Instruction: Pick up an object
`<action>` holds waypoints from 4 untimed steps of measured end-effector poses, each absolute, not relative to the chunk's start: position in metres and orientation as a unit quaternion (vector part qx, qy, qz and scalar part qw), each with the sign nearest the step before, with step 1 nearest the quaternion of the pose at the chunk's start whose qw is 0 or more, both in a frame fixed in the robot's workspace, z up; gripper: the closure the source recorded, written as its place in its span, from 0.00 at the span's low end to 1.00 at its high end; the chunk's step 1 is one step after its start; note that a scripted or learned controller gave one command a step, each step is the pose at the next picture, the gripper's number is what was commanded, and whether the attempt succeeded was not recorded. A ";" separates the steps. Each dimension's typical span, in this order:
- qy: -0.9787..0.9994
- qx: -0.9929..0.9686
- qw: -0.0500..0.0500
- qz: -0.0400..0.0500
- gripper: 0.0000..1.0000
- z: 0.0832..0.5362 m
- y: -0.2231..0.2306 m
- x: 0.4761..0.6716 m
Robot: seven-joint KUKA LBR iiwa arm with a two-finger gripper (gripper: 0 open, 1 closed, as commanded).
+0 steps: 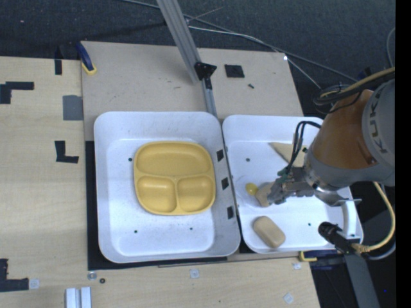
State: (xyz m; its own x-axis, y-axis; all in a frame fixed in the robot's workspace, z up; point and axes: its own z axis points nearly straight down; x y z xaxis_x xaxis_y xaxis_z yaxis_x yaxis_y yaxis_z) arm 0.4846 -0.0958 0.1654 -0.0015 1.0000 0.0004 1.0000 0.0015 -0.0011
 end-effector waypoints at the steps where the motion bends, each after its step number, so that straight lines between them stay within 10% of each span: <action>1: -0.708 -0.707 0.000 0.000 1.00 0.211 -0.093 0.493; 4: -0.708 -0.706 0.000 0.001 1.00 0.238 -0.015 0.536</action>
